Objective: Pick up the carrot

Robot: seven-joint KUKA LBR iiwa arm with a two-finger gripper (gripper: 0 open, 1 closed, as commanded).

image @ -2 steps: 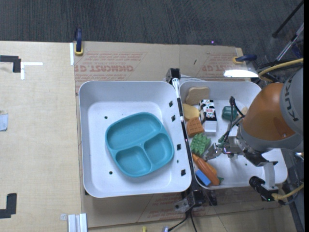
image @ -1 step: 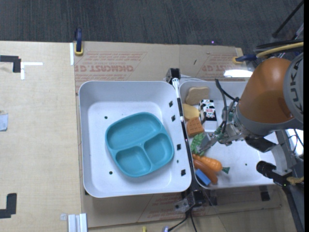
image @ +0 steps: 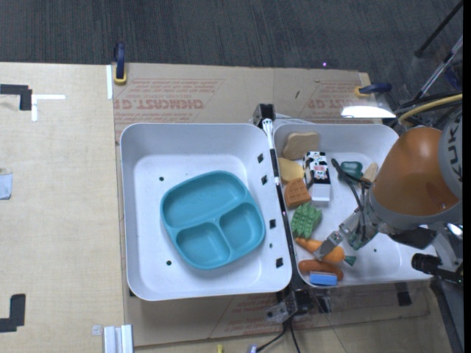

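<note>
The orange carrot (image: 322,249) lies in the right bin (image: 383,267) near its front left corner, pointing left toward a green toy (image: 306,220). My gripper (image: 340,249) is down over the carrot's thicker right end. Its fingers (image: 330,242) stand apart on either side of that end, open, and the carrot rests on the bin floor. The orange band of the arm (image: 412,171) hangs above the right half of this bin and hides part of it.
The left bin (image: 140,197) holds a blue divided plate (image: 212,219). Around the carrot lie a brown-orange piece with a blue item (image: 321,278), an orange block (image: 297,193), a black-and-white toy (image: 317,169), bread-like pieces (image: 300,145) and a teal tool (image: 352,169).
</note>
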